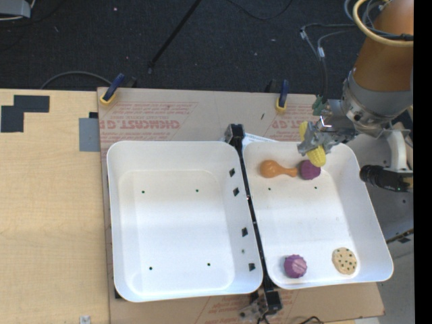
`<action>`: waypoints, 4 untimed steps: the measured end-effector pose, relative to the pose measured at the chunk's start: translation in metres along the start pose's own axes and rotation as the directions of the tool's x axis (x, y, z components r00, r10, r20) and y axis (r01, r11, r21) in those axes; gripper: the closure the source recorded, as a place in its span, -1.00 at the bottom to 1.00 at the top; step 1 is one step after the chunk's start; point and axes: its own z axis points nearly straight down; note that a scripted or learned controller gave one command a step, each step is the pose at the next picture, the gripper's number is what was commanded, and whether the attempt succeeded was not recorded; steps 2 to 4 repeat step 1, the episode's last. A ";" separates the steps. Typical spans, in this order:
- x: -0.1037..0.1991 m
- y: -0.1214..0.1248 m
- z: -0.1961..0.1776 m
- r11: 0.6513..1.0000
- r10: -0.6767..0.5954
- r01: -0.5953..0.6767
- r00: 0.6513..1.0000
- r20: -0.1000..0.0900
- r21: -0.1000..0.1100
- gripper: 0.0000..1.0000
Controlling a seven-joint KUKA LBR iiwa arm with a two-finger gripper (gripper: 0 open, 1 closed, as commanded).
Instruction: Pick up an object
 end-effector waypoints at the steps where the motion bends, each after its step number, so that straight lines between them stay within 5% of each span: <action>1: 0.095 0.034 0.028 1.000 -0.002 0.002 1.000 -0.002 0.007 1.00; 4: 0.095 0.034 0.028 1.000 -0.002 0.002 1.000 -0.002 0.007 1.00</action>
